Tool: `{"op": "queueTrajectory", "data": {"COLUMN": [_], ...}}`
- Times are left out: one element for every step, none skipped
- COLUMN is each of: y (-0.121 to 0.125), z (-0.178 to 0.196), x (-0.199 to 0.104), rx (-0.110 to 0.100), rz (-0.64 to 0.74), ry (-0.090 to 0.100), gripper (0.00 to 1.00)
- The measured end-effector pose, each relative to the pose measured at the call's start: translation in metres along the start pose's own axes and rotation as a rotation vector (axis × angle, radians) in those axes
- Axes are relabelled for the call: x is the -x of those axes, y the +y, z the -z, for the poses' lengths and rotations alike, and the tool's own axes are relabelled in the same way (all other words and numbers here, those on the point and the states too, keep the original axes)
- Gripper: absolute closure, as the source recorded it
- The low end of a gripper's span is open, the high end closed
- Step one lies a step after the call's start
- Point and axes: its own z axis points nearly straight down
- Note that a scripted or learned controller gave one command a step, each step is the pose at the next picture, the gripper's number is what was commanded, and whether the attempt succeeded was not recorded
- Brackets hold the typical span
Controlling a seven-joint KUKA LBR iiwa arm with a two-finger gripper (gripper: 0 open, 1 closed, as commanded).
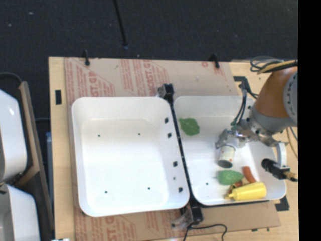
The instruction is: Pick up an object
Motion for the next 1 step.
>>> {"op": "queueTrajectory", "data": {"y": [-0.0403], "z": [0.0], "x": [-0.0054], "rx": [0.001], "rz": [0.001], "ry": [0.0], "gripper": [0.0]}}
